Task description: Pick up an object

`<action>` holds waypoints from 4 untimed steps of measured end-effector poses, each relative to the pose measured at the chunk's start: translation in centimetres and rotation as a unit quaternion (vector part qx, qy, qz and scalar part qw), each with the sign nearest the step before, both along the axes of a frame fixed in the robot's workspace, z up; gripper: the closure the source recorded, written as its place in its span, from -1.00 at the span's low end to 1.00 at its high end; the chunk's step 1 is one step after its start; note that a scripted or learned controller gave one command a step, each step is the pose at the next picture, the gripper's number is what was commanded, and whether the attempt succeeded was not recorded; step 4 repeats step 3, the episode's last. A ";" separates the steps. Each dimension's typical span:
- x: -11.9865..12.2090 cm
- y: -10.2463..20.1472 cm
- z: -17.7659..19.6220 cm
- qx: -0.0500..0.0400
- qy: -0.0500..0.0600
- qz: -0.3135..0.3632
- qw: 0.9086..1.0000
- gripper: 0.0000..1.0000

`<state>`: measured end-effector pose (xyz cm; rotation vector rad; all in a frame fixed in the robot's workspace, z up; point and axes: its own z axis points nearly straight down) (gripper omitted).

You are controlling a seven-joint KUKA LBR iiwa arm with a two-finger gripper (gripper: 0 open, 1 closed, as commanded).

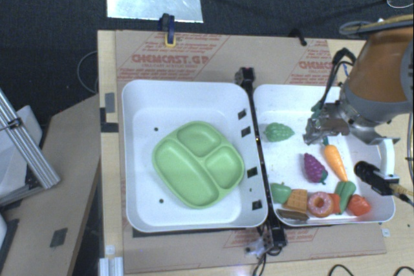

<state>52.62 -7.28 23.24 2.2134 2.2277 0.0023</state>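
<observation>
The carrot point(335, 162) is taken as the likeliest target, since it lies in the right bin point(278, 95) just below the gripper point(321, 130), its green top pointing up toward it. Nothing is seen held by the gripper, and whether it is open or closed cannot be told at this angle. Just left of the carrot lies the purple grapes point(314, 168), so a descent slightly off line could be landed between the two, with both pushed aside and neither gripped. The carrot is smooth and tapered, and it could be squeezed out of a grip taken near its narrow end. Below the carrot a donut point(320, 204), a green pepper point(345, 191) and a tomato point(359, 205) are crowded together and could be disturbed. Further left of the carrot a green lettuce point(279, 132) lies apart.
</observation>
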 end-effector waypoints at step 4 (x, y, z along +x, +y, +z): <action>-0.8 1.3 -0.5 0.000 0.000 0.000 1.000 1.00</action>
